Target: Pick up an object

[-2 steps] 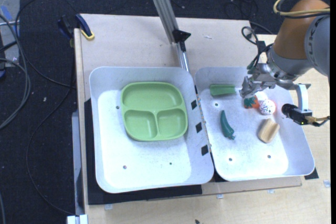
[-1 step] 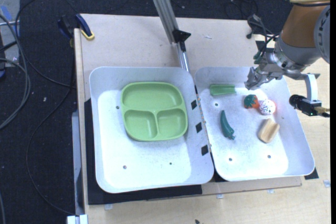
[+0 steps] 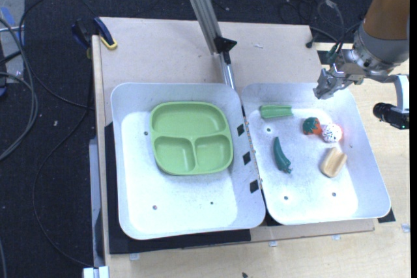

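Observation:
The right bin [image 3: 365, 202] holds several small items. A light green pod-shaped piece [image 3: 276, 112] lies near its back edge. A dark green curved piece [image 3: 281, 155] lies in its middle. An orange and green toy [image 3: 311, 125] rests against a white spotted ball [image 3: 331, 133]. A tan bread-like block [image 3: 332, 163] lies at the right. My gripper [image 3: 324, 89] hangs over the bin's back right part, above and behind the ball, with nothing visible between its fingers.
The left bin [image 3: 130, 205] carries a green divided plate [image 3: 193, 138]. A slanted metal pole [image 3: 201, 0] crosses the bench from the back down to the gap between the bins. Cables lie on the dark floor at the left.

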